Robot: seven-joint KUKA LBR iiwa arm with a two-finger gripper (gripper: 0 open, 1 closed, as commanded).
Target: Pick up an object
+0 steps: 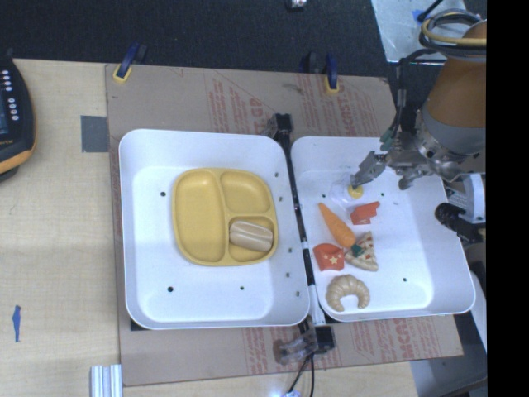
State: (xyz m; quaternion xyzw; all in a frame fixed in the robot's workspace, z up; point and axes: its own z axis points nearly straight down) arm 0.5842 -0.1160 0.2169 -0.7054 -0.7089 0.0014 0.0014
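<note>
The right bin holds several toy foods: an orange carrot, a red piece, a red pepper with a star, a pizza slice and a croissant. A small yellow piece lies just below the gripper's left fingertip. My gripper hangs over the back of the right bin, open, with nothing between its fingers. In the left bin sits a yellow divided plate with a tan bread roll in its front right compartment.
Blue and yellow clamps hold the cardboard sheet at the back edge. A black and orange device lies at the far left of the bench. Black clips join the bins at back and front.
</note>
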